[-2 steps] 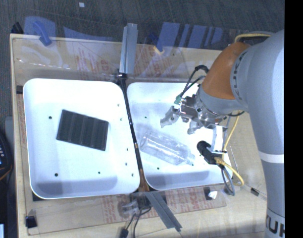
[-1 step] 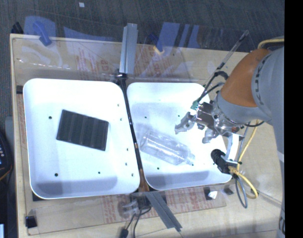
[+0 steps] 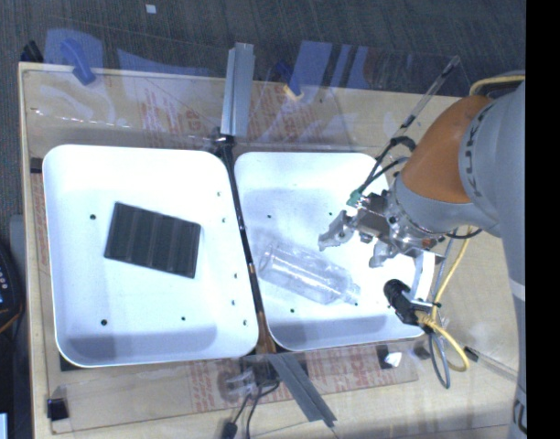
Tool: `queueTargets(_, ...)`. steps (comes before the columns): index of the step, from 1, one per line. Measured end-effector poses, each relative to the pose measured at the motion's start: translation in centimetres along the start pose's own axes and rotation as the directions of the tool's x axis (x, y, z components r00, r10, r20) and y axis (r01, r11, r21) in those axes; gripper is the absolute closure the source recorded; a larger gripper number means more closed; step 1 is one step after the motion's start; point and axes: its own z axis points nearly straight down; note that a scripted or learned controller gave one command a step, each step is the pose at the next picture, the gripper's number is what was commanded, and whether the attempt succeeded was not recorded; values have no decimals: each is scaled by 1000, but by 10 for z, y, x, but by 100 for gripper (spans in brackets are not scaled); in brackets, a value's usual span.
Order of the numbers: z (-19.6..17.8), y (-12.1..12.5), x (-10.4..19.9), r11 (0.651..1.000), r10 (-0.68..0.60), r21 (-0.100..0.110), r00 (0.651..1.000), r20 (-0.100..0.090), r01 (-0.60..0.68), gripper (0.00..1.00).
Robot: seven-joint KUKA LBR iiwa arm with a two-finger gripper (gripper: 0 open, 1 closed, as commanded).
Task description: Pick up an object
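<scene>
1. Bench front edge [image 3: 170,391]: pale board carrying a metal bracket [image 3: 294,387] and loose cabling below the seam between the two bins.
2. Clear plastic bottle [image 3: 306,276]: lies on its side in the right bin [image 3: 289,176], toward the lower middle, long axis running upper-left to lower-right. Judged light, empty, thin-walled and likely to dent; smooth and round, so apt to roll or slip. Best taken across the middle of the barrel, fingers square to the long axis.
3. Gripper [image 3: 355,240]: over the right bin, just up and right of the bottle, two metal fingers spread apart, nothing between them. Whether a fingertip touches the bottle cannot be told.
4. Arm [image 3: 463,163]: grey with an orange band, entering from the right edge, cables trailing down past the bin wall.
5. Dark ribbed rectangular pad [image 3: 153,239]: flat in the left bin [image 3: 70,167], slightly skewed, well apart from the gripper. Judged thin and low, hard to get fingers under.
6. Clear screen [image 3: 152,71]: upright along the far bench edge, blue tape at its top.
</scene>
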Motion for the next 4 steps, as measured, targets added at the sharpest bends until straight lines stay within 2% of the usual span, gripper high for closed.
queueTargets(1, -6, -17, 12, 1000, -9, 1, 1000, 0, 9, 0)
queueTargets(2, 42, 13, -3, 989, -145, 2, 989, -2, 145, 0)
queueTargets(3, 101, 27, -12, 970, -242, 0, 970, -1, 242, 0)
queueTargets(4, -4, 4, -2, 989, -147, -2, 989, -1, 147, 0)
